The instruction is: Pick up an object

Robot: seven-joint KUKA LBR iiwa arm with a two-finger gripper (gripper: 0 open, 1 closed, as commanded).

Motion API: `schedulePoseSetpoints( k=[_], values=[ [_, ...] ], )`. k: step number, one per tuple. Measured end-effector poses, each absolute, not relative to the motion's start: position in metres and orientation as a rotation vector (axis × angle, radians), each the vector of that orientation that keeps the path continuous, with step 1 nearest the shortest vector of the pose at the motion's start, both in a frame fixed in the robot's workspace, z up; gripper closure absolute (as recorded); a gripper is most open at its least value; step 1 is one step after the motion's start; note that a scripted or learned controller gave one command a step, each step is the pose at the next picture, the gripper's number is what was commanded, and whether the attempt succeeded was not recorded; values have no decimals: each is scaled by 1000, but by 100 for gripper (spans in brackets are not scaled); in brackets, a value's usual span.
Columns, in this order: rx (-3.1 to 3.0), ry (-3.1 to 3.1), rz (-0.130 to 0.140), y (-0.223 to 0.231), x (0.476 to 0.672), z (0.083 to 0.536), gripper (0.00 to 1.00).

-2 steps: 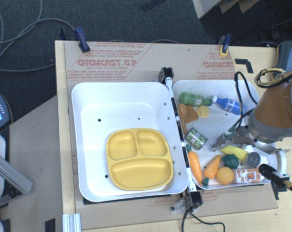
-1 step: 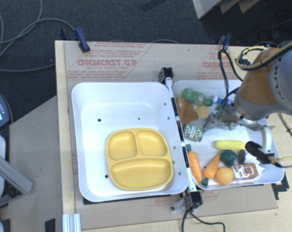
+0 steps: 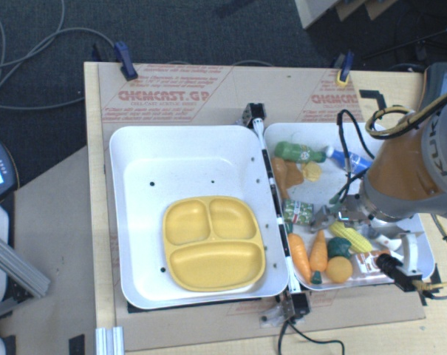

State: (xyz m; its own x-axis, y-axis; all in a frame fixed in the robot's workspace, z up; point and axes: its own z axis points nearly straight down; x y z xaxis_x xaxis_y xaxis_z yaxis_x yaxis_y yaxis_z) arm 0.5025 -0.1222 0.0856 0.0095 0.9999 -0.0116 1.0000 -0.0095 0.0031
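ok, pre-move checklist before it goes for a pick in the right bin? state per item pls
1. Gripper is over the right bin, low among the objects: ok.
2. Nothing visibly between its fingers: cannot tell, the wrist hides them.
3. Targets within reach: ok, corn cob, two carrots and orange lie close by.
4. Target isolated: not ok, these items crowd together, touching.
5. Green bottle at the far end lies apart from the arm: ok.
6. Left bin drop area: ok, yellow divided plate sits flat.

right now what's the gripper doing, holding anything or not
Gripper: low in the right bin, just above the corn cob and carrots; cannot be told whether it is open, closed or holding anything.
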Motion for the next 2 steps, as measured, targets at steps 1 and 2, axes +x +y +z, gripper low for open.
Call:
schedulePoseSetpoints(
  k=[1,2],
  values=[
    [2221,2217,2,-116,505,95,100],
    [2213,2221,9,-88,489,190,100]
  ],
)
